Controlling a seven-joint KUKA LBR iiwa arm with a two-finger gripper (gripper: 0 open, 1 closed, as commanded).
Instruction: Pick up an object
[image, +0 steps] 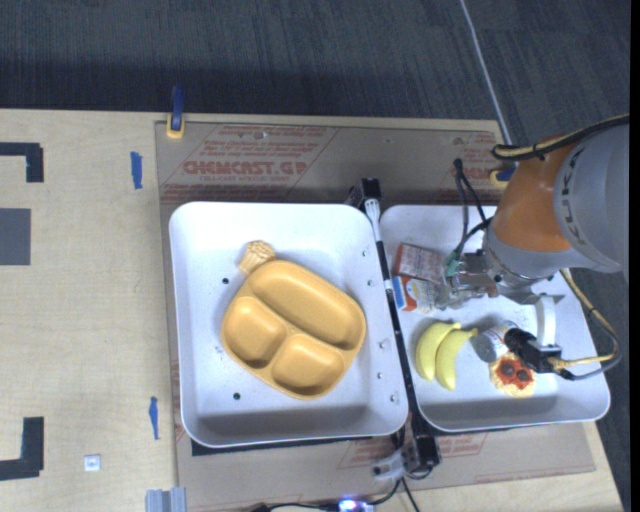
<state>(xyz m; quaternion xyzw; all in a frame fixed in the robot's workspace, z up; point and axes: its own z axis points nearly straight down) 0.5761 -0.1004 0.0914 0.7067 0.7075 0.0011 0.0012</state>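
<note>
glossy yellow plastic tray (292, 325) — rounded, three-lobed — in smooth left bin (190, 300).

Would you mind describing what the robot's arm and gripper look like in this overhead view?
The arm is a thick, rounded grey body with a broad orange band above the wrist. Black and yellow cables loop around it. The gripper is a compact metallic and white assembly with small wires attached.
</note>
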